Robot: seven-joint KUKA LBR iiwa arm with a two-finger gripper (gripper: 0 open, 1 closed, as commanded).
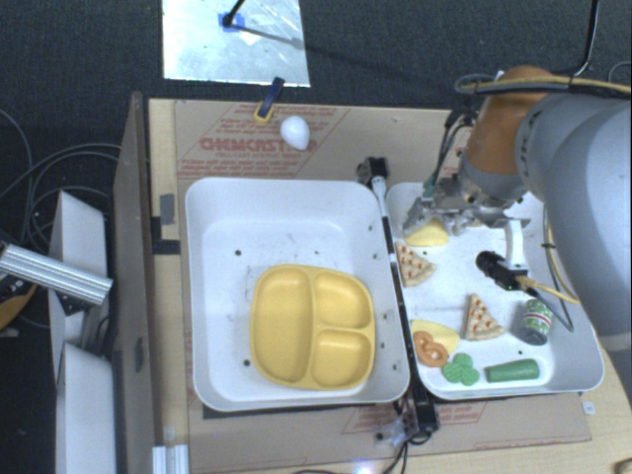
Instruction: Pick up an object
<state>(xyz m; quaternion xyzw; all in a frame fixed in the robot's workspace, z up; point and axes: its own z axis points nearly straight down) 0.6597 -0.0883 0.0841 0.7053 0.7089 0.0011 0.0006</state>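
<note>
My gripper (435, 216) is low over the far left corner of the right bin (583, 363). It stands right above a pale yellow piece (427, 234), whose near half shows below it. Just in front lies a pizza slice (413, 264). A second pizza slice (482, 318) lies near the middle of the bin. At the near side are a pretzel on a yellow slice (432, 344), a green broccoli piece (459, 369), a green bean-like stick (512, 369) and a small can (536, 321).
The left bin (227, 215) holds a yellow divided plate (313, 325). A white egg (294, 131) and a small blue and yellow item (268, 101) lie on the cardboard behind the bins. The grey arm (578, 166) covers the right bin's far right side.
</note>
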